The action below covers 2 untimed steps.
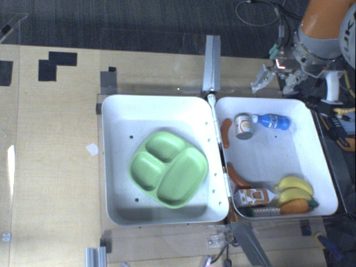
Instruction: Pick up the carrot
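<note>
The carrot (295, 206), a stubby orange piece, lies in the front right corner of the right bin (311, 149), tucked under the yellow bananas (293, 189). My gripper (276, 81) hangs above the bin's back rim, well behind the carrot and clear of everything in the bin. It is open, with nothing between its fingers. The grey arm with its orange band comes in from the upper right corner.
A tin can (243, 125) and a blue bottle (273, 121) lie at the right bin's back. Two reddish sausages (225, 133) (239, 177) line its left wall. A brown sauce bottle (255, 196) lies left of the carrot. The left bin (117, 149) holds a green divided plate (169, 168).
</note>
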{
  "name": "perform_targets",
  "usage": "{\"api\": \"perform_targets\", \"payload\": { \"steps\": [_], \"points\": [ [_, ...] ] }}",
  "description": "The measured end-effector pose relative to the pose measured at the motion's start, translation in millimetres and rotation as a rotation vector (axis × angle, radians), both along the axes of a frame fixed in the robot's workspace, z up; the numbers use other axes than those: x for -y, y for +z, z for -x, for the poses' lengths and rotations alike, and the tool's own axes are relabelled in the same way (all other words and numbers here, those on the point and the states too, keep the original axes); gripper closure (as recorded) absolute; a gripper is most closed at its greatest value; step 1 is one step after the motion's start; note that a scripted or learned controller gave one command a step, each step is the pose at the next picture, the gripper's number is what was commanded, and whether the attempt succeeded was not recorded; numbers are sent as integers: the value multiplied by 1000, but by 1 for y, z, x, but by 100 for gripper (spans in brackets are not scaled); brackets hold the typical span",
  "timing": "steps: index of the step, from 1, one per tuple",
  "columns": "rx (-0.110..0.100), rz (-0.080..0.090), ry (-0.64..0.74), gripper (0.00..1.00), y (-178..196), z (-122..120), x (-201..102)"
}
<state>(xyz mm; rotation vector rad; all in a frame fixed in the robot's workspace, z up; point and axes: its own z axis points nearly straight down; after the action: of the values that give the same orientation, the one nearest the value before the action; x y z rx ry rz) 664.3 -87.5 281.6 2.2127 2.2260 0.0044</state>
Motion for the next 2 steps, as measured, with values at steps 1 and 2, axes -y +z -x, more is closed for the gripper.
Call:
{"api": "perform_targets", "payload": {
  "steps": [1,2],
  "points": [
    [-1,0,-17,0,-109,28,46],
    [7,-1,-81,0,-192,107,17]
  ]
}}
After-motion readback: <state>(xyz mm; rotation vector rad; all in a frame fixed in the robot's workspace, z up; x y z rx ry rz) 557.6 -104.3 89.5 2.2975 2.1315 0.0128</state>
